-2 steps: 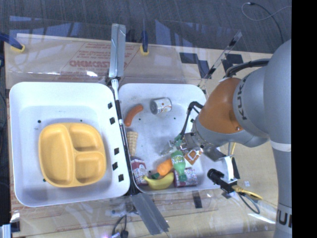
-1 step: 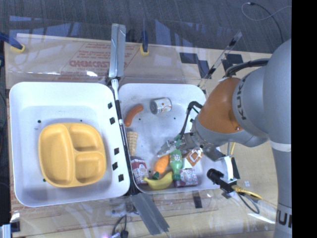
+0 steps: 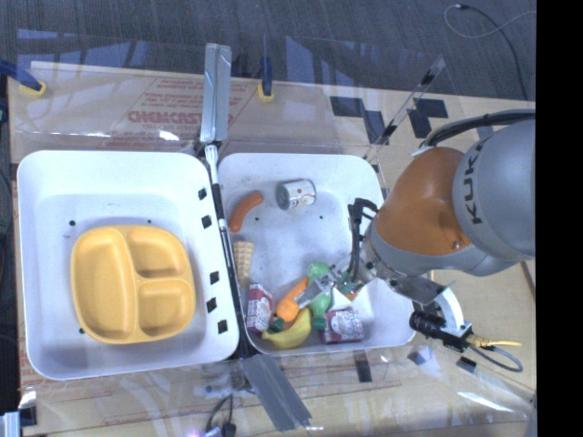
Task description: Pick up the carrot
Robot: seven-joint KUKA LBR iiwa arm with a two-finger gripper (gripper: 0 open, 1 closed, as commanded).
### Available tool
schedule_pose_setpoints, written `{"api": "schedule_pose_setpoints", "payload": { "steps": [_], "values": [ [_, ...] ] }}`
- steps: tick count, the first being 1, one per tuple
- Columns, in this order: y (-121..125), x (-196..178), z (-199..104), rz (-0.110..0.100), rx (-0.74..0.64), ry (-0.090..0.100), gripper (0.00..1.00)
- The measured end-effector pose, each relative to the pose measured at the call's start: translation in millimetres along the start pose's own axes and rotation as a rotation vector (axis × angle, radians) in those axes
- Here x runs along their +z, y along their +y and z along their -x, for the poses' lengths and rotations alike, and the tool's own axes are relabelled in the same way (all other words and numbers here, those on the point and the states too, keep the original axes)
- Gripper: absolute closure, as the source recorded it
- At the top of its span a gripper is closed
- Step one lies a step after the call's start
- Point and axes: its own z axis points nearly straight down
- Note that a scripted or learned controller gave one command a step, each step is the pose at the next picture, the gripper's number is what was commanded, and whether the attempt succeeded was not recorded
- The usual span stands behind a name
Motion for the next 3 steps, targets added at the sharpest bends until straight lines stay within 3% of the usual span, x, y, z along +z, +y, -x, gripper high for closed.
{"api": "schedule_pose_setpoints", "payload": {
  "steps": [1, 2, 3],
  "values": [
    [45.6, 40.3, -19.9, 0.001, -0.267, -0.001, 0.0],
    [45.5, 32.5, -19.6, -0.002, -0.271, 0.001, 1.0],
    [82.4, -103.3, -7.6, 0.002, -0.047, -0.005, 1.0]
  ]
}}
